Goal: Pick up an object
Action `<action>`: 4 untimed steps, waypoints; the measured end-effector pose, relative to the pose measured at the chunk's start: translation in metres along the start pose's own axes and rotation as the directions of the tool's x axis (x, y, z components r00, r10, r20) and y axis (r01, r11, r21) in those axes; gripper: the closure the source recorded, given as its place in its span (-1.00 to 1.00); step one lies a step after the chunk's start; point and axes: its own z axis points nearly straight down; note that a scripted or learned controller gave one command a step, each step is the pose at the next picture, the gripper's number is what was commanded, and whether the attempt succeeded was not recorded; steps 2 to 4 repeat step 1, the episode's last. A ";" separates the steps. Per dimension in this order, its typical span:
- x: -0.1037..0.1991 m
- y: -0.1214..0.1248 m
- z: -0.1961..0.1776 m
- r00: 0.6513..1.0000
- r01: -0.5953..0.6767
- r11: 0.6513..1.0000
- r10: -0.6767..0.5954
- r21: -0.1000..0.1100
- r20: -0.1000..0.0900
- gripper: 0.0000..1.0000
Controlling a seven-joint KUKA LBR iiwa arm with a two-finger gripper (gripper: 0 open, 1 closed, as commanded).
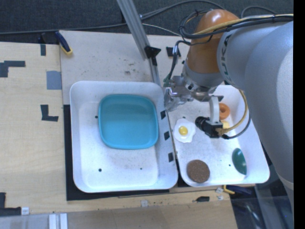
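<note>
The right bin (215, 149) holds a toy fried egg (184, 131) near its left wall, a round brown patty (198, 171) at the front, a dark green piece (239, 160) at the right and an orange ring (223, 111), partly hidden by the arm's cabling. My gripper (172, 98) hangs over the right bin's back left corner, close to the wall between the bins. It is above and a little left of the egg, apart from it. Nothing can be seen held in it.
A square teal plate (128, 121) lies in the left bin (76, 142). A slanted metal bar (138, 27) crosses the bench behind the bins. The grey arm with its orange band (212, 32) covers the right bin's back right part. A black cable connector (209, 127) hangs beside the egg.
</note>
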 end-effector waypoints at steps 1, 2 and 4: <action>0.050 0.020 -0.015 1.000 0.000 1.000 0.000 -0.001 0.000 1.00; 0.050 0.020 -0.015 1.000 0.000 1.000 0.000 -0.001 0.000 1.00; 0.050 0.020 -0.015 1.000 0.000 1.000 0.000 -0.001 0.000 1.00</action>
